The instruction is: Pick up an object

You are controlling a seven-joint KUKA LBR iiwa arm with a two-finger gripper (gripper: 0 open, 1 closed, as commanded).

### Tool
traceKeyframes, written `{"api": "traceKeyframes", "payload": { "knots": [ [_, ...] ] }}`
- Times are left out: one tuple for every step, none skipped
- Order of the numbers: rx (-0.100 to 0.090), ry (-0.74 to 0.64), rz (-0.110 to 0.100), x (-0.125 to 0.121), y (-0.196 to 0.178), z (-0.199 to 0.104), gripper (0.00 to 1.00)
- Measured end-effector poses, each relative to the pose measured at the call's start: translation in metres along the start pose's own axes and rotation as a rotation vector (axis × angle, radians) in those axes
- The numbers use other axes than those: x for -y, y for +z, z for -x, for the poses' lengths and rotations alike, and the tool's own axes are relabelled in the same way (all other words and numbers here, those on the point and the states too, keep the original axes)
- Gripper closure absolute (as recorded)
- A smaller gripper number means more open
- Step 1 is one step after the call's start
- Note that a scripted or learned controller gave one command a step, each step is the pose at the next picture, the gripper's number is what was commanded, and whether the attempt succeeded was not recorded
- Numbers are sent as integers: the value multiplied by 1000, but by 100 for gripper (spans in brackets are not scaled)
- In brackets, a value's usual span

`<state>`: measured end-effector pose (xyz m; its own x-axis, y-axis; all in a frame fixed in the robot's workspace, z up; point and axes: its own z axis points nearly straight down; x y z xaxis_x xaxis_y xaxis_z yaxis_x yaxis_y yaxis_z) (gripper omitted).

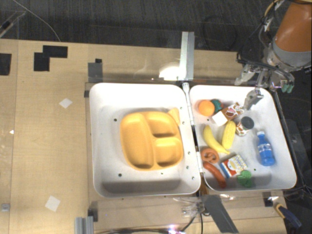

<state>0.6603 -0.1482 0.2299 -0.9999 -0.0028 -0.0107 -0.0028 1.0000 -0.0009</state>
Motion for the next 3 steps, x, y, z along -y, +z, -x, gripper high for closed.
{"api": "traceKeyframes", "payload": {
  "knots": [
    [-3,314,0,7,79,9,0],
    [-1,593,0,-5,123,-9,0],
    [-21,725,1,53,143,-1,0]
  ]
}}
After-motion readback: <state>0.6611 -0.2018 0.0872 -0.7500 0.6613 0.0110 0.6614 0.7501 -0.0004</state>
